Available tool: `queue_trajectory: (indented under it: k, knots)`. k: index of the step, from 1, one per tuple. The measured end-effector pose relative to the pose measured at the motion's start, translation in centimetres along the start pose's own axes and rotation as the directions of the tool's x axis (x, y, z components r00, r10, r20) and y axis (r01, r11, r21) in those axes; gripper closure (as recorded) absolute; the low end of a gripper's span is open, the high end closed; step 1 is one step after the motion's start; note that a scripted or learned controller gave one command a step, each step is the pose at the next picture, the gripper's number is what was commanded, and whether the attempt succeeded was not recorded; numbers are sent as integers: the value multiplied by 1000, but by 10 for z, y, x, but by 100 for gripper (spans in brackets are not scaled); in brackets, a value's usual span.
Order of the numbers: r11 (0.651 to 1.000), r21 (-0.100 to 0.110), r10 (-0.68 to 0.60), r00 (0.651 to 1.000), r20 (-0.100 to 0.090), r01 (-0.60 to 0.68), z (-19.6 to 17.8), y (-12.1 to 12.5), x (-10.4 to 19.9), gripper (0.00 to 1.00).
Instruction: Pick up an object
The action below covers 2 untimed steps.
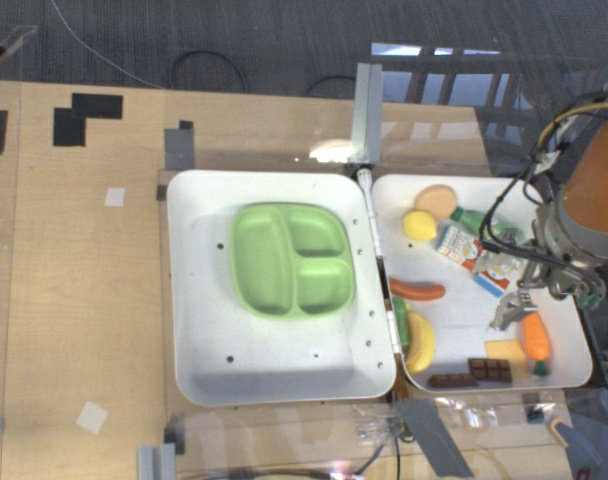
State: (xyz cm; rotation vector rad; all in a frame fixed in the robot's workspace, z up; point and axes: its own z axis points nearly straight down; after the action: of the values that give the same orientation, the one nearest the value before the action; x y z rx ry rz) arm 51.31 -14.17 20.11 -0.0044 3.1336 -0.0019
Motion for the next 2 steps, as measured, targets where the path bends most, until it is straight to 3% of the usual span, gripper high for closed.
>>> queue_trajectory:
  k: [1,2]
  knots:
    - [983,-3,-185,983,-5,185,99,-36,-8,0]
    - [990,2,-138,990,5,138,111,-39,-17,0]
